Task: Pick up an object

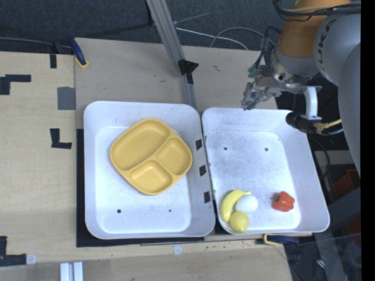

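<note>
Yellow and white crowd the near edge of the right bin (pixel 304 157): a banana (pixel 232 200), a white egg-like ball (pixel 248 204) and a lemon (pixel 239 221) touch one another, so a grab there could nudge neighbours or close on two at once. Just right, the red pepper (pixel 283 201) sits apart, small, glossy and an easier target. Far back, the gripper (pixel 251 101) hovers over that bin's far rim, grasping nothing; open or clenched, I cannot tell.

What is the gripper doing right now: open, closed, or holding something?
Two-finger gripper: above the far rim of the right shallow white bin, nothing seen between its fingers; open or closed cannot be told.
</note>
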You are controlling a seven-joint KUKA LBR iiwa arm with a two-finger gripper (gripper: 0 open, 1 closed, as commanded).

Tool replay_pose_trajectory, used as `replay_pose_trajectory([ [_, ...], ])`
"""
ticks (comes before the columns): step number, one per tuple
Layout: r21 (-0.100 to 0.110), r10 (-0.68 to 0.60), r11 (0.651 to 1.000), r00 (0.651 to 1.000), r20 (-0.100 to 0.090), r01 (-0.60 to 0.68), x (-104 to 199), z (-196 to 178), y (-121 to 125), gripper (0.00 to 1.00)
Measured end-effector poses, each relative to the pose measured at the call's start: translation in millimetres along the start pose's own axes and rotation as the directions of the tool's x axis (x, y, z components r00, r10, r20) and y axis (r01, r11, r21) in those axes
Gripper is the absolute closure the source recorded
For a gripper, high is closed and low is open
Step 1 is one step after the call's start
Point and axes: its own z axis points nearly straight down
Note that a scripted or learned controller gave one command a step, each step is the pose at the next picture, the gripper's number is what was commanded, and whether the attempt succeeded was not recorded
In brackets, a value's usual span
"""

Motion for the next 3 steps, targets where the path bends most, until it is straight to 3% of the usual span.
replay_pose_trajectory([
  [1,0.002,0.0,1.0,1.0,0.0,0.0,0,-29,1,1.0],
  [3,0.005,-0.005,1.0,1.0,-0.002,0.005,106,-20,10,1.0],
])
